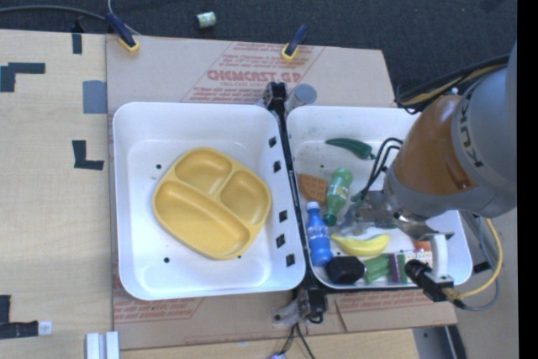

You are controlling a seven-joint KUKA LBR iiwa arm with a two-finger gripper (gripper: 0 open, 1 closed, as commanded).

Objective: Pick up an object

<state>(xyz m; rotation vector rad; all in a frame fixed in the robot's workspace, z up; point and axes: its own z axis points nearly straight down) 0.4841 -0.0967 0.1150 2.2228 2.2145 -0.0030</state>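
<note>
1. Clutter fills the right bin (315, 124): a blue bottle (317, 236), a clear green bottle (338, 191), a banana (361, 245), a black lump (345, 269), a dark green pepper-like piece (351, 148) and a brown flat piece (311, 184). Any of these could serve as the thing to pick up, which is likely why the arm (437, 160) hangs over this side.
2. Left bin (126, 181) carries a yellow divided plate (212, 202), lying flat and well apart from the arm; it looks awkward for a two-finger grasp, so I judge it an unlikely target.
3. Gripper (368, 213) sits low in the right bin, just beside the green bottle and just above the banana. I cannot tell whether it is spread or closed, nor whether anything is in it, because the wrist's bulk covers it.
4. Arm's orange band and grey body hide the right and middle part of that bin, so anything lying there is unseen.
5. Small things at the near right corner, one green (378, 267) and one red and white (423, 250), are too blurred to name.
</note>
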